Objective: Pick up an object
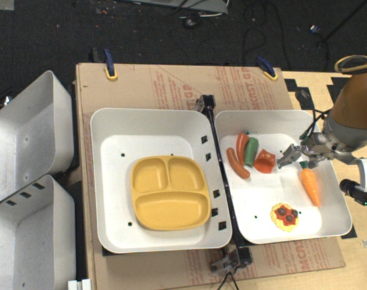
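Note:
The right bin [328, 222] holds several toy foods. Two reddish sausages [238, 161] lie at its left, with a green vegetable piece [251, 151] beside them and a red pepper piece [264, 161] just to the right. An orange carrot [311, 186] lies near the right wall. A small pizza slice [285, 216] with red toppings rests near the front. My gripper [288, 157] hangs low over the bin, just right of the red pepper piece and up-left of the carrot. Nothing is visibly held in it.
The left bin [111, 162] carries a yellow divided plate [170, 193]. The grey arm with its orange band [355, 104] comes in over the right bin's right wall. Spare white bins [26, 156] stand off the bench at the left.

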You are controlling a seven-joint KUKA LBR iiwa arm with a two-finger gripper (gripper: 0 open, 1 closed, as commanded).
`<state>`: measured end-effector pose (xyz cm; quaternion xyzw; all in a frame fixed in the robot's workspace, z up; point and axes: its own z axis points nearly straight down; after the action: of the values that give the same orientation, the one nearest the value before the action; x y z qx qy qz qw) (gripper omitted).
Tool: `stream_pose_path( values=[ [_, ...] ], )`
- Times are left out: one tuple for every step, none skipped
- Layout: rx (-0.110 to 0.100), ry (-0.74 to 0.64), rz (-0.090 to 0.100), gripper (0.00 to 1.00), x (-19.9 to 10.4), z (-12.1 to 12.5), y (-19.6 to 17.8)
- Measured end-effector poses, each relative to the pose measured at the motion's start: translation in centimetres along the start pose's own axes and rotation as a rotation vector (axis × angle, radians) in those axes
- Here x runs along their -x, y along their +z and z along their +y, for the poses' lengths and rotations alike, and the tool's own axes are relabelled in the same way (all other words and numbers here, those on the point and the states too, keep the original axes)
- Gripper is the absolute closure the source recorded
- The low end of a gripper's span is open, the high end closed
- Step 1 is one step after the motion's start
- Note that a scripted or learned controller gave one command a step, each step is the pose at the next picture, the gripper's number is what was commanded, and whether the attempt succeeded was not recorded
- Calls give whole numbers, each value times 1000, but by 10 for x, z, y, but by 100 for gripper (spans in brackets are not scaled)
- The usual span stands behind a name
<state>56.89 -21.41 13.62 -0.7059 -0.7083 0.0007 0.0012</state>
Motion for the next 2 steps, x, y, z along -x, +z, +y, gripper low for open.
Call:
stream_pose_path(
  values=[
    [1, 2, 3, 0, -2, 1, 46],
    [4, 2, -1, 100, -1, 1, 34]
  ],
)
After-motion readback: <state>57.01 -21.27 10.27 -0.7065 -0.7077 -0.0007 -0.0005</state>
